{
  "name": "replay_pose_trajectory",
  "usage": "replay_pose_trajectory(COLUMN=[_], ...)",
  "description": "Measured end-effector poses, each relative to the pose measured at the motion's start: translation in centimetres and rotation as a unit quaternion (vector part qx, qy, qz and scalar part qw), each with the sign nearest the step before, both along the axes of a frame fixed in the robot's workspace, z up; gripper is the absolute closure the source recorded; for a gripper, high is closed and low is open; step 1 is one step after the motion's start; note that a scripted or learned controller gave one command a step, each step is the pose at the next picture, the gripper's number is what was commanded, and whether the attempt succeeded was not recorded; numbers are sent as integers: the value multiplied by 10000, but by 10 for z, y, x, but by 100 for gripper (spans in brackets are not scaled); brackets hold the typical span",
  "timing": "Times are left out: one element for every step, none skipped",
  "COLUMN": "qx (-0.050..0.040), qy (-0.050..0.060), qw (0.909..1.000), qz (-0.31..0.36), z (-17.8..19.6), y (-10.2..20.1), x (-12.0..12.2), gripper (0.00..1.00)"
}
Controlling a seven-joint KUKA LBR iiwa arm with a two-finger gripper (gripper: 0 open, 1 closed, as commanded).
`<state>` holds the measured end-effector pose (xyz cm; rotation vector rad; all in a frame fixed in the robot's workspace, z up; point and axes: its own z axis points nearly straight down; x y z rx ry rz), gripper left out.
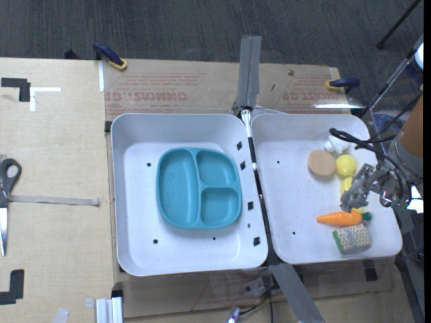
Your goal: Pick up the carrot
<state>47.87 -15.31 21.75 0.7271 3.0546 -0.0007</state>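
Note:
An orange carrot (pixel 340 217) with a green top lies flat near the front right of the right bin (pixel 289 237), pointing left. My gripper (pixel 354 195) hangs just above and slightly behind the carrot, its fingers (pixel 349 198) pointing down-left towards it. The fingers stand slightly apart with nothing between them.
Around the carrot in the right bin sit a tan round piece (pixel 322 164), a yellow lemon-like piece (pixel 346 165) and a green-edged sponge block (pixel 352 239). A teal divided plate (pixel 199 188) lies in the left bin (pixel 128 200). Scissors (pixel 7 180) rest on the bench at the left.

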Motion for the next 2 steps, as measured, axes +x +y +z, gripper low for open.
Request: replay_pose_trajectory(qx=[4, 2], qy=[2, -7], qw=[9984, 9976], qz=[-560, 689], z=[-45, -26], y=[46, 101], x=[7, 23], gripper=[100, 100])
